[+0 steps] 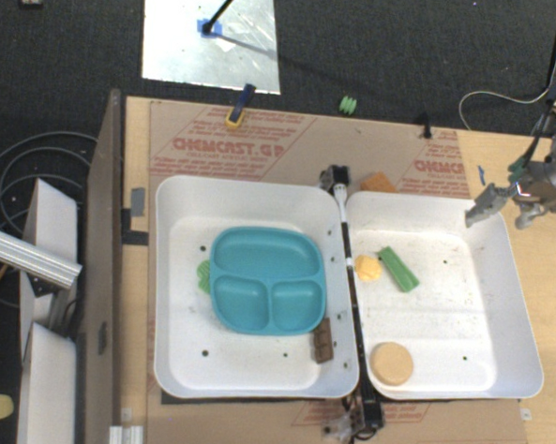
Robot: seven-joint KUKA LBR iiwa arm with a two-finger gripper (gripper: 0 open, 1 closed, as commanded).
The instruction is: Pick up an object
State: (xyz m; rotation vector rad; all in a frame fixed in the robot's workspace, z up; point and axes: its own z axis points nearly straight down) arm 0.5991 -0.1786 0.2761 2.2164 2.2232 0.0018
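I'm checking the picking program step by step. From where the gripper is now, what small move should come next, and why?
Probably a short move left and toward the camera, over the right bin. The gripper sits at that bin's far right corner, with nothing between its fingers, while the green block, the yellow piece and the tan disc lie toward the bin's left side.

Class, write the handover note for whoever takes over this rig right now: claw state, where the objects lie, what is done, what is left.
Claw: open, holding nothing, at the right bin's upper right corner.
Right bin: green block and yellow piece near the divider, tan disc at the front.
Left bin: blue tray, brown piece at its front right corner.
Done: nothing picked.
Left: choose an object, descend, grasp, lift.
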